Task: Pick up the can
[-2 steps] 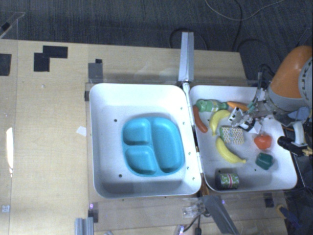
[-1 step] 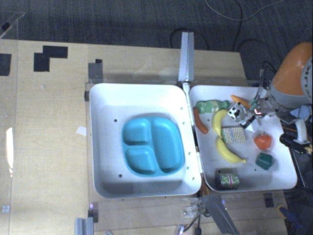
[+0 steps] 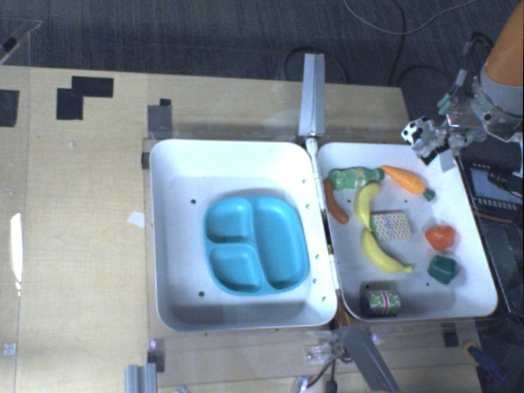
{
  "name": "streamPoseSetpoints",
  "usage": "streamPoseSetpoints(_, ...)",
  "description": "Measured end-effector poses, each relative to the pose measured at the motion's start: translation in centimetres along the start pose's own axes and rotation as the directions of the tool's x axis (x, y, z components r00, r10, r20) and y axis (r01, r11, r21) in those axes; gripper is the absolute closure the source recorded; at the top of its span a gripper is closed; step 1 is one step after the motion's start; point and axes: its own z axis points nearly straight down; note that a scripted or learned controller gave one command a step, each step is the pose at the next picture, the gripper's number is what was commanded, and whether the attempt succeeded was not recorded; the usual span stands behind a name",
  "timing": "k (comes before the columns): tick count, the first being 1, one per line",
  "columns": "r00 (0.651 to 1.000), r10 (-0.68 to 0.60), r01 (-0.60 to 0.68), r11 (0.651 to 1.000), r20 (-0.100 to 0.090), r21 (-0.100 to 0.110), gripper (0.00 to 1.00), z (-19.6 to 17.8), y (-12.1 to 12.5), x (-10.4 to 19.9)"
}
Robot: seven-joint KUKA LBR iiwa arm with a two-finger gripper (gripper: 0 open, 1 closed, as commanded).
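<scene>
Near the front wall of the right bin (image 3: 483,297), the can (image 3: 381,300) lies on its side, a dark cylinder with a green label. My gripper (image 3: 426,140) hangs above that bin's far right corner, well apart from it; whether it is wide or narrow I cannot tell. To take it well, I judge, I should come straight down across its round sides. Just beyond lie a curved yellow banana (image 3: 372,232), a speckled block (image 3: 391,225) and a carrot (image 3: 405,180).
</scene>
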Motion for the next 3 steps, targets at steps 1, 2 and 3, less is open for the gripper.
streamPoseSetpoints(1,1.0,-0.02,0.02,1.0,-0.001,0.003,1.0,6.8,2.1,1.5)
streamPoseSetpoints(2,0.893,0.451,-0.451,0.893,0.014,0.003,1.0,12.6,2.0,7.0)
streamPoseSetpoints(3,0.873,0.488,-0.488,0.873,-0.001,0.003,1.0,5.2,2.2,12.8)
